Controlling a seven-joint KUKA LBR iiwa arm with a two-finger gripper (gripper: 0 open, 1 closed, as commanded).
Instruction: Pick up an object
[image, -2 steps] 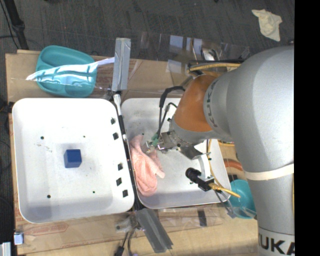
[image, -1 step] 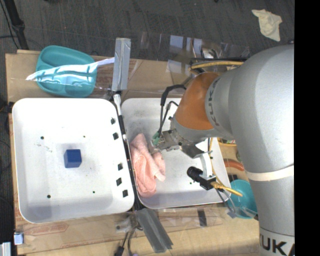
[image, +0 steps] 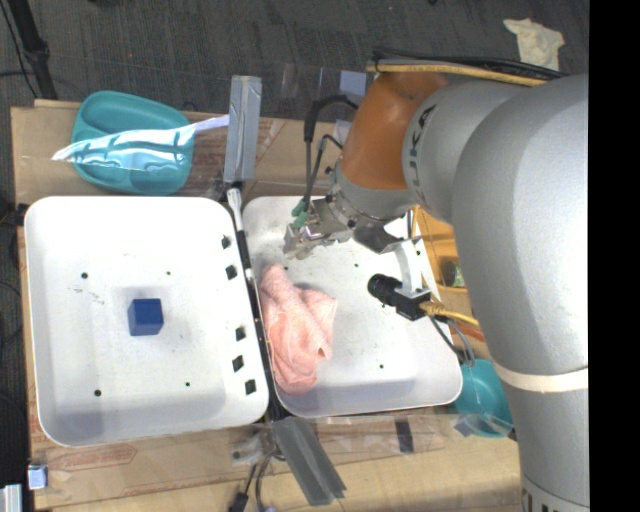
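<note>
While the hand (image: 303, 234) hangs just past the far end of the pink cloth (image: 295, 325), I can't tell if it's apart or together; the metal blurs into the white floor of the right bin (image: 420, 385). I can't see anything held in it, and its height over the floor is unclear too.

The cloth looks like the target. It lies bunched up, with its left edge against the wall between the bins. The blue cube (image: 146, 316) is well left of the cloth, alone in the left bin (image: 60, 400).

Risks as I see them:
- The hand is offset from the cloth's bulk. A straight descent likely meets bare floor or nips one loose fold, which slips out on lift.
- The cloth hugs that wall, so a correction toward it could land one side of the hand on the rim and jam.
- Limp fabric caught by its end dangles and can snag the rim.
- Going for the cube instead means crossing that wall, and a low transit clips it.
</note>
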